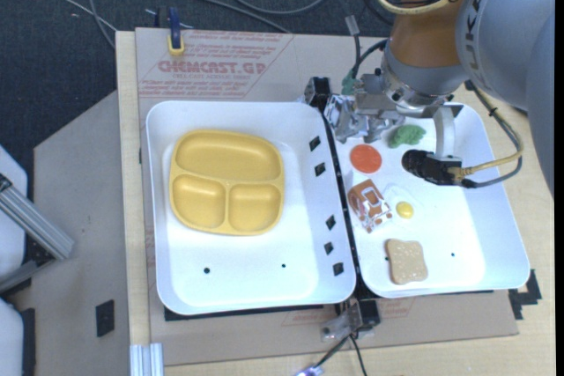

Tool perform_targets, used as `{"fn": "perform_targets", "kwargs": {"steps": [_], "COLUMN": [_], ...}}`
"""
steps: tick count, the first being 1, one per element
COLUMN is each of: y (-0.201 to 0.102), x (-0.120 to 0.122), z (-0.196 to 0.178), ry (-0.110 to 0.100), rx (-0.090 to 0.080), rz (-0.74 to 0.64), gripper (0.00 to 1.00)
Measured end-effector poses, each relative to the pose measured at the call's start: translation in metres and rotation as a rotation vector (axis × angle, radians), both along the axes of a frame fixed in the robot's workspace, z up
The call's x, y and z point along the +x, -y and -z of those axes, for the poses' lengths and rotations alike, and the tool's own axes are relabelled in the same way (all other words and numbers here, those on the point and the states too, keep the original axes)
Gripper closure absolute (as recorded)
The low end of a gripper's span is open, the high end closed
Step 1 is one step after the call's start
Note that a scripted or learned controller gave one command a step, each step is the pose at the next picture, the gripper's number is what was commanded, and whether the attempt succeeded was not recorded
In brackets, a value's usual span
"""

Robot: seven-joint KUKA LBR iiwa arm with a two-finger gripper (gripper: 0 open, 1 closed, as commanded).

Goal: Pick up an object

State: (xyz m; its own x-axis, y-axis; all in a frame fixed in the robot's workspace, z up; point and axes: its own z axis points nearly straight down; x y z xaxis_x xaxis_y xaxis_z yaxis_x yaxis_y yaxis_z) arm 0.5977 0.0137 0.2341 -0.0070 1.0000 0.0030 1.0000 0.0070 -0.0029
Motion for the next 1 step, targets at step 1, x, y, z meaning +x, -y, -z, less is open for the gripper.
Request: {"fn": "perform_targets", "kwargs": {"steps": [1], "y": [-0.0516], "x": [0.0046], "z": [-0.0042], "ry": [0.003], "rx": [-0.001], "rz": [0.001], "gripper": [1.0]}}
